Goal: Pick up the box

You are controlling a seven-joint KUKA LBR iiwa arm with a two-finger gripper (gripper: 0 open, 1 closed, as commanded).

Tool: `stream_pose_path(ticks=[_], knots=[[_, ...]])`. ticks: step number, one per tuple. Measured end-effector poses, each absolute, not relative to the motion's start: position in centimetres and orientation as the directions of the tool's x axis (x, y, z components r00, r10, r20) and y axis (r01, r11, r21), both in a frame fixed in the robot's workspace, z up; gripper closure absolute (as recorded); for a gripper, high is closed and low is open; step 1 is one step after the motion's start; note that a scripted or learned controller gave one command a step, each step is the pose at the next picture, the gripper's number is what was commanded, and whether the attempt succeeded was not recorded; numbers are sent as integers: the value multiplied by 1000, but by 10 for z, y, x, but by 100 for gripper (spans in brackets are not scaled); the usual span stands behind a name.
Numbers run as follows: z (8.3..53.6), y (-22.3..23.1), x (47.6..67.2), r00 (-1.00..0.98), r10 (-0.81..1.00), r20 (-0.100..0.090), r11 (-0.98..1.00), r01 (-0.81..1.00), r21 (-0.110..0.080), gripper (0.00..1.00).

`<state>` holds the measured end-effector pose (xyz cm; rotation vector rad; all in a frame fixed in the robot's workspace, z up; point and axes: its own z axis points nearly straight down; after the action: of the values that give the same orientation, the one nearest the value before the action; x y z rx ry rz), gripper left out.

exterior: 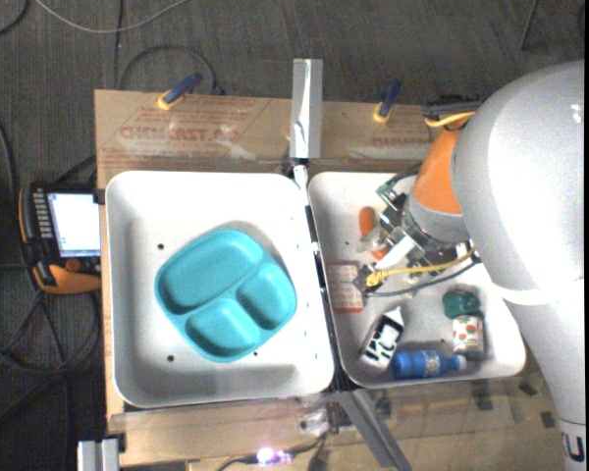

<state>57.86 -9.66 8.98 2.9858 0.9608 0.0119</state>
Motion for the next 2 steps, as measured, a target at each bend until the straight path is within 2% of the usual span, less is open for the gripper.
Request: stream_pose_path(ticks=[1, 2], knots=[[183, -48, 549, 840, 542, -6, -840, 542, -1, 0], [334, -109, 509, 734, 679, -4, -734, 679, 1, 0]])
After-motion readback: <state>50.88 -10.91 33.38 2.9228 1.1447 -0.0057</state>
